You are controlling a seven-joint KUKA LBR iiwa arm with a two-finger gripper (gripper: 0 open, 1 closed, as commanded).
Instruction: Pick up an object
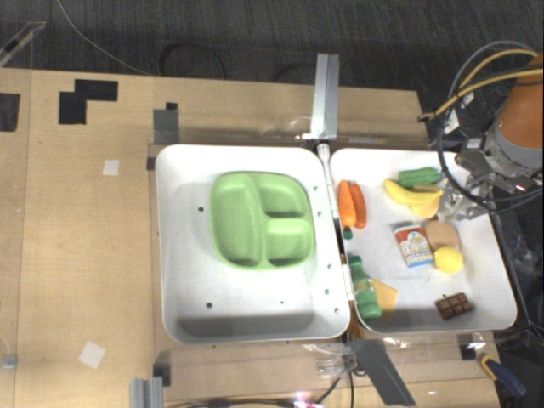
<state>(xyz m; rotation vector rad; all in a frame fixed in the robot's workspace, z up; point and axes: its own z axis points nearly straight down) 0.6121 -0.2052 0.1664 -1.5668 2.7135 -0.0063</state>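
Nearest the camera, along the front of the right bin (501, 313), lie a small chocolate bar (453, 306), a yellow wedge of cheese (383, 296) and a green bottle (364, 294), which rests against the divider beside the left bin (178, 253). Further back in the right bin sit a small printed carton (414, 246), a tan block (442, 233) and a lemon (449, 261) — these three close together, the lemon touching the block. An orange carrot (352, 204) lies along the divider at the back. A banana (413, 197) and a green vegetable (419, 177) crowd the back right area, just beside the gripper (459, 202).

Occupying the middle of the left bin is a green sectioned plate (261, 219), turned at a slight angle.

Reaching in from the right, the grey arm (518, 143) with its orange band hangs over the right bin's back corner, yellow and black cables looping above it. Its gripper sits low near the banana's tip and the tan block. Cabling and dark metal clutter that spot, so whether the gripper is open or closed cannot be told, and nothing can be seen in its grasp. Part of the arm is cut off at the frame's edge.
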